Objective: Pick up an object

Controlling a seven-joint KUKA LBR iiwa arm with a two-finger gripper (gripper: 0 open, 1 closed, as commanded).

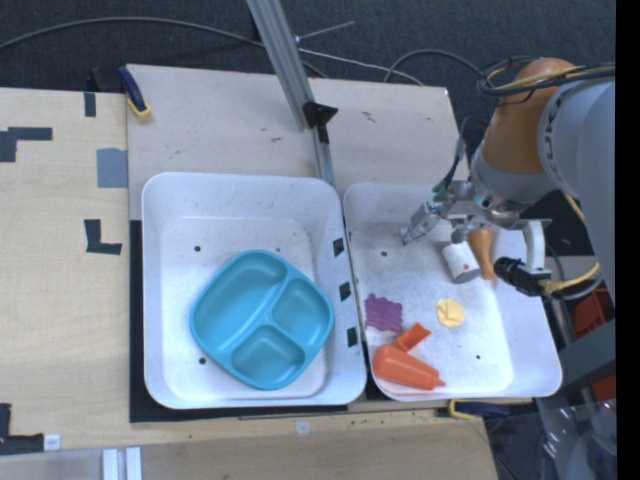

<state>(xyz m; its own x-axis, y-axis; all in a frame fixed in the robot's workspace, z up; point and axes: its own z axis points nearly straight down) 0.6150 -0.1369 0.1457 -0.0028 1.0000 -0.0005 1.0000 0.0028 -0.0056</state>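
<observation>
End effector point(425, 224) sits low over the upper part of the right bin point(530, 368); finger state cannot be determined. Nothing visible between them. At that bin's lower left: purple piece point(382, 312), orange carrot point(405, 367), yellow piece point(450, 313). Left bin point(160, 268) holds a blue tray point(262, 317).

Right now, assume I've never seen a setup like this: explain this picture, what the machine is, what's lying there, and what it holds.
One camera looks down at a slant on a bench with two shallow white bins. The grey robot arm reaches in from the right; its gripper hangs over the right bin. Nothing shows between its fingers. That bin holds a purple piece, a yellow piece, an orange carrot-shaped toy and a small white cylinder. The left bin holds a blue divided tray.
</observation>
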